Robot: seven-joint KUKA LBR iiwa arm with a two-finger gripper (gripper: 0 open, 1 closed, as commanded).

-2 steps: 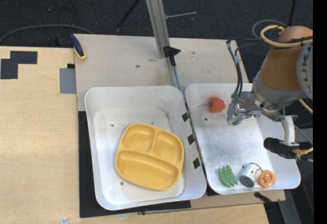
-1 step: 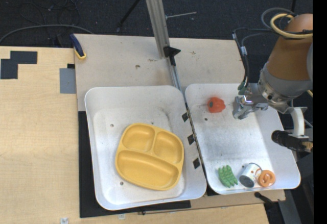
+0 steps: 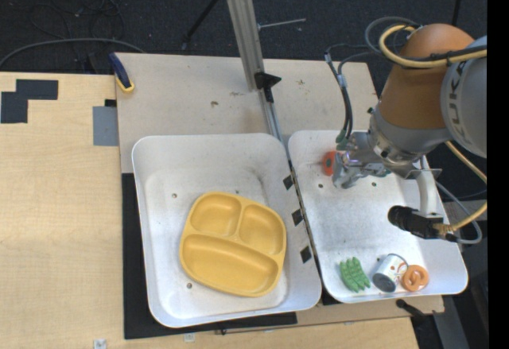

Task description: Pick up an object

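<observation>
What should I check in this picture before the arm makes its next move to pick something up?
1. Things to pick in the right bin: ok; a green toy, a small can and an orange ring lie near its front edge.
2. Tool position: not ok; it is over the back of the bin, far from those three.
3. Red thing beside the tool: cannot tell if it is gripped.
4. Spacing: not ok; can and ring touch.
5. Left bin: ok; the yellow tray lies flat.
</observation>
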